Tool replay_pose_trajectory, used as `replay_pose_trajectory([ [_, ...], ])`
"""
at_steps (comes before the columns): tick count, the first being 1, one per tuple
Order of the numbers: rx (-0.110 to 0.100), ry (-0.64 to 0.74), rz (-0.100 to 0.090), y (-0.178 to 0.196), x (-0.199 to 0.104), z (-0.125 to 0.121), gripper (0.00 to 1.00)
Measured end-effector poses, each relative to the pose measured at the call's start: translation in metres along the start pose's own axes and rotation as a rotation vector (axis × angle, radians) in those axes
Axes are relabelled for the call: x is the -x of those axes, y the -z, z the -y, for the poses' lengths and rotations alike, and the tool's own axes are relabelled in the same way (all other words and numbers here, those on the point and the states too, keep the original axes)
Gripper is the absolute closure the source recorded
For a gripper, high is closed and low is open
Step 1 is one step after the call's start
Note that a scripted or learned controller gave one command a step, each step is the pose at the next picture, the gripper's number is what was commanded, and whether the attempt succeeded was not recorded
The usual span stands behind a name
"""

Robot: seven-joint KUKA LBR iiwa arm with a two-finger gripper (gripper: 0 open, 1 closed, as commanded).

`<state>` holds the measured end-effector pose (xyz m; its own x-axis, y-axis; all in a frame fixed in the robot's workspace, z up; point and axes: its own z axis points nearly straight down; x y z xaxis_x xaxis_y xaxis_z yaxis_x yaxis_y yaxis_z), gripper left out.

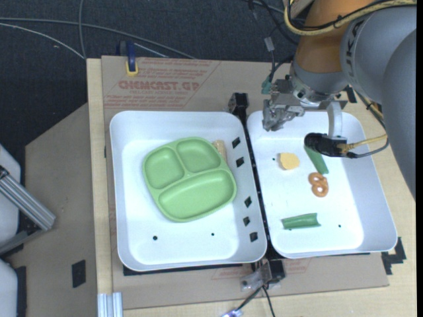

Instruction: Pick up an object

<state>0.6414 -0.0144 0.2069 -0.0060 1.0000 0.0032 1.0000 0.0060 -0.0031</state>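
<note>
We see the gripper (276, 119) over the right bin's (370, 233) far-left corner; we cannot tell its state. A yellow piece (288, 161) lies near.

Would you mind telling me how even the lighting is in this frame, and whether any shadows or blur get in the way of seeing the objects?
In the camera view, lighting is soft and fairly even; the white bins look bright without hiding anything. The green plate casts a faint shadow, as do the yellow piece and pretzel. The arm's orange band looks slightly soft and the gripper is small and murky; the objects are sharp.
</note>
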Motion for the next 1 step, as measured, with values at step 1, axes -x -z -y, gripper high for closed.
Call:
replay_pose_trajectory([
  [1,0.006,0.001,0.000,0.0051,-0.0626,-0.0136,1.00],
])
